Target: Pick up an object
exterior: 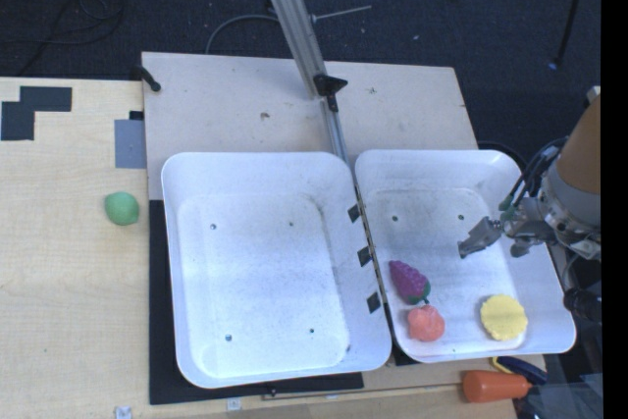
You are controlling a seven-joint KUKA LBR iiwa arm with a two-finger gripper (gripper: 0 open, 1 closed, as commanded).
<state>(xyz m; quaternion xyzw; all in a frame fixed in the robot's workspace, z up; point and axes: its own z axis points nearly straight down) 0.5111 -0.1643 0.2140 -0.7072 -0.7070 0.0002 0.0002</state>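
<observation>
I see the two-finger gripper (483,238) over the right white bin (432,174), grip state unclear; the purple lumpy toy (409,280) crowds the bin's divider wall; I fear a glancing miss.

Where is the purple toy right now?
The purple toy lies in the right bin, near its left wall, just above the red-orange toy and left of the yellow toy.

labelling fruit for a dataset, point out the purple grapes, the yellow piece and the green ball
purple grapes (409,281), camera view, middle of the bunch
yellow piece (503,317), camera view, centre of its top
green ball (123,208), camera view, centre of the ball
</observation>
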